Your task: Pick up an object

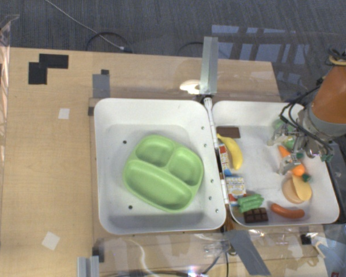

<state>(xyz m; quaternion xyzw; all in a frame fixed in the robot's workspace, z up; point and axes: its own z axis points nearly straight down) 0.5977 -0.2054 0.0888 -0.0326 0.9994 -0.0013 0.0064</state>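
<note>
Camera view puts the gripper low over the right bin, at the right of the frame, just above a small orange piece. Whether the gripper is released or clenched cannot be told from this angle, and nothing is plainly held.

The orange piece lies just above a tan, rounded slice-shaped toy, touching or nearly so. It looks like light, hard plastic play food: stiff, smooth and apt to slip or roll, so it would best be taken across its widest middle.

Other candidates lie near: a banana by the bin's left wall, a red sausage at the lower edge, a brown chocolate block and a green piece. The left bin holds a green divided plate.
</note>
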